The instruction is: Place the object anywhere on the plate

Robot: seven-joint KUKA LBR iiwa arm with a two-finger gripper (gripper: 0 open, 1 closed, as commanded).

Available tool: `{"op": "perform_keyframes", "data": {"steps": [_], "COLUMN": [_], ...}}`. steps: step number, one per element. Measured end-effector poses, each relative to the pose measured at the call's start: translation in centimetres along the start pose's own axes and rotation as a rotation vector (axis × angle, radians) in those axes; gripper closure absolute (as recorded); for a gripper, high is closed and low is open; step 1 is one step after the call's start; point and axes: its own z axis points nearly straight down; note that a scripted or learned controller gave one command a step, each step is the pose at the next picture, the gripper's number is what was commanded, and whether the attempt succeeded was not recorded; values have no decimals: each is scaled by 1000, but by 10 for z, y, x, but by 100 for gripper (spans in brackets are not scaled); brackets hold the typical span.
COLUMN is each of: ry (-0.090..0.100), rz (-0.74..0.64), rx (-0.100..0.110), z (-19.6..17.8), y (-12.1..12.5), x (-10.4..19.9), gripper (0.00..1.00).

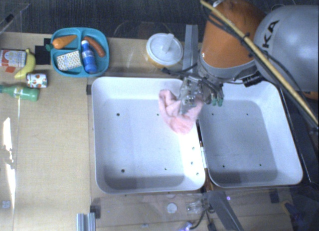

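The two-finger gripper (192, 100) hangs over the soft pink crumpled cloth (175, 113) at the right edge of the left shallow white bin (124, 145). Whether its jaws are closed on the cloth one cannot tell. The loose cloth may slip out or snag on the bin wall during lifting.

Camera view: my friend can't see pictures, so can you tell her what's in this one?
A grey and orange robot arm reaches in from the right, its gripper over a crumpled pink cloth at the right edge of the left white bin. A second white bin sits beside it, and a blue divided plate of toy food rests on the bench behind.
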Motion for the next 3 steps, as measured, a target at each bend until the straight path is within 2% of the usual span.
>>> {"op": "perform_keyframes", "data": {"steps": [1,2,3], "ry": [0,-1,1], "rz": [-5,-5,-4], "rx": [0,0,0], "z": [0,-4,-6], "y": [40,83,127], "x": [31,43,70], "gripper": [100,100,100]}}
